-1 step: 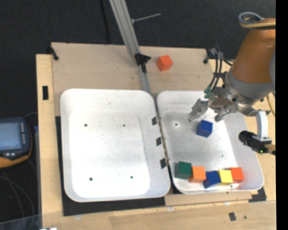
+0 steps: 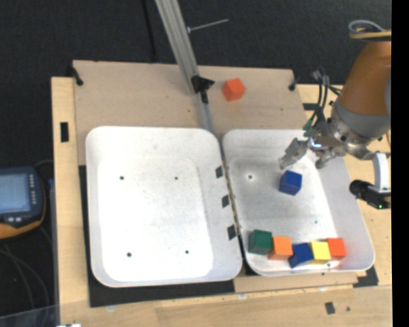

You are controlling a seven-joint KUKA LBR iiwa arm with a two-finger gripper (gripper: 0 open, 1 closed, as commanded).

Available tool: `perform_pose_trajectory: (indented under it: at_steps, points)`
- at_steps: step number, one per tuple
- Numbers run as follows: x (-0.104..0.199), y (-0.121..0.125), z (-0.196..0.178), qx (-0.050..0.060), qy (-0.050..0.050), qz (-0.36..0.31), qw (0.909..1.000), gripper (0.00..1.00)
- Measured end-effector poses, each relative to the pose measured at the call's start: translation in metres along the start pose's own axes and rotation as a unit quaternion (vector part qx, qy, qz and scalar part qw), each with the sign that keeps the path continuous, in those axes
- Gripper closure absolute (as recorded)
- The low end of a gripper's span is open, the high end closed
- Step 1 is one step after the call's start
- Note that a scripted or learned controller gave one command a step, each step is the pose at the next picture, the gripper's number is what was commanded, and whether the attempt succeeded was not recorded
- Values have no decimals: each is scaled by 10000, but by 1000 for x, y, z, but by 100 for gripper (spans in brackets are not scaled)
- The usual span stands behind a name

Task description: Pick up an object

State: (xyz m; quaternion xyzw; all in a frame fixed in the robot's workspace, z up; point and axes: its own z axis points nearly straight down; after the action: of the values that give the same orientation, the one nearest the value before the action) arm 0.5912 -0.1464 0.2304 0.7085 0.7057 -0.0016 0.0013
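Observation:
A blue cube lies alone near the middle of the right bin. Along that bin's front edge sits a row of cubes: green, orange, blue, yellow and orange-red. My gripper hangs over the right bin's back right part, just above and to the right of the lone blue cube. Its fingers are spread, with nothing between them.
The left bin sits beside the right one. An orange cube rests on the bench behind the bins, next to a slanted metal post. A handheld device lies off the bench at the left.

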Motion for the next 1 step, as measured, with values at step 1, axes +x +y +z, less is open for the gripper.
perform_pose_trajectory:
  at_steps: [1]
  points:
    - [-24,10,135,-17,4,-8,10000,0]
